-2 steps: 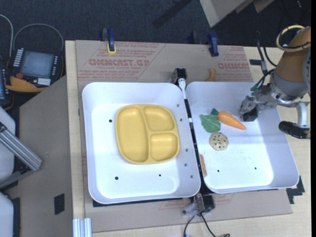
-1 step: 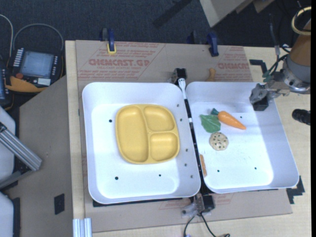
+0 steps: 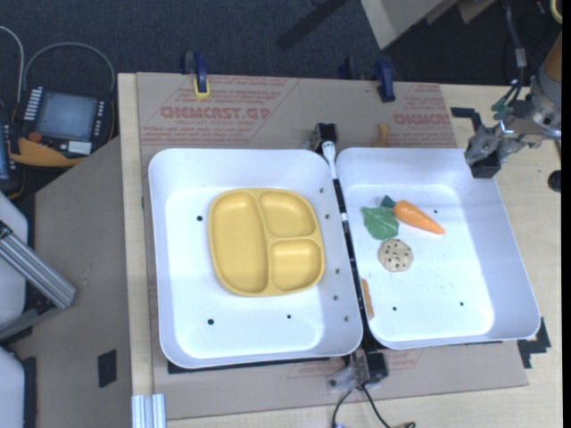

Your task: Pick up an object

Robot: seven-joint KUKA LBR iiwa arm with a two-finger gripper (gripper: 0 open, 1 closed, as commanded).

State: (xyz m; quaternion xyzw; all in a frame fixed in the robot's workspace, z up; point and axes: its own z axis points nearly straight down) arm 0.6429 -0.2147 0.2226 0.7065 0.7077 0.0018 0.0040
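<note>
The gripper is hanging over the far right corner of the right bin, and nothing is sitting between its fingers; they are perhaps slightly parted, but at this size I cannot tell. Well inside that corner, a toy carrot is lying with its green leaf touching it, and a cookie is resting just nearer than the leaf. A yellow divided plate is sitting in the left bin.
</note>
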